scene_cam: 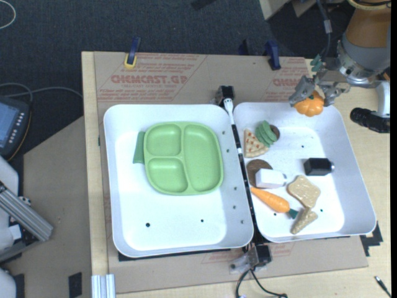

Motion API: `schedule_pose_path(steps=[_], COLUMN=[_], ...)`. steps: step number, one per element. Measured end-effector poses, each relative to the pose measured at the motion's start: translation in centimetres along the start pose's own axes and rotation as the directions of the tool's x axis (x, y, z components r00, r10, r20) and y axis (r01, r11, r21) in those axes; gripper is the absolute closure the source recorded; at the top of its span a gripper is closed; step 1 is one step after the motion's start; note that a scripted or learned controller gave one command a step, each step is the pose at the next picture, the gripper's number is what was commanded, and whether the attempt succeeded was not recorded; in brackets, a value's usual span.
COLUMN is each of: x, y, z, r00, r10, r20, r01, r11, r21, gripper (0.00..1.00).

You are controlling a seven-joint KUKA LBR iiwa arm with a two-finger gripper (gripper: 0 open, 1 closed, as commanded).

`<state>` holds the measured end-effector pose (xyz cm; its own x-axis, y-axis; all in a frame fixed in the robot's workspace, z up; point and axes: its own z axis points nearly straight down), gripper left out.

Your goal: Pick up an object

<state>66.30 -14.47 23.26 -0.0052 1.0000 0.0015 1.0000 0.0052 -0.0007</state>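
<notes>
The arm reaches in from the far right, wrist bent down over the far edge of the right bin (347, 135). Its tool (313, 95) pinches a small orange fruit (309, 107) between its fingers, lifted just above the bin's far rim.

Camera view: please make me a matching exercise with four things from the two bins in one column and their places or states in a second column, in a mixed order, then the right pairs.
Things:
1. green divided plate
2. carrot
3. small black block
4. orange fruit

Places or states:
A. between the gripper fingers, above the right bin's far edge
B. in the left bin
C. alone, near the right bin's right side
D. in the right bin, near its front left

Pairs: 1-B, 2-D, 3-C, 4-A
</notes>
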Motion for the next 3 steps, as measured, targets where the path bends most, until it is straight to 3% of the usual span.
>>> schedule_pose_path(steps=[1,3], x=[6.4,15.3], y=[-1.2,-2.7], z=[0.0,-0.2], r00=[1.000,1.000], r10=[-0.002,0.001], r20=[-0.002,0.000], r01=[0.002,-0.001], r11=[1.000,1.000], r21=[0.001,0.002], gripper=[1.00,1.00])
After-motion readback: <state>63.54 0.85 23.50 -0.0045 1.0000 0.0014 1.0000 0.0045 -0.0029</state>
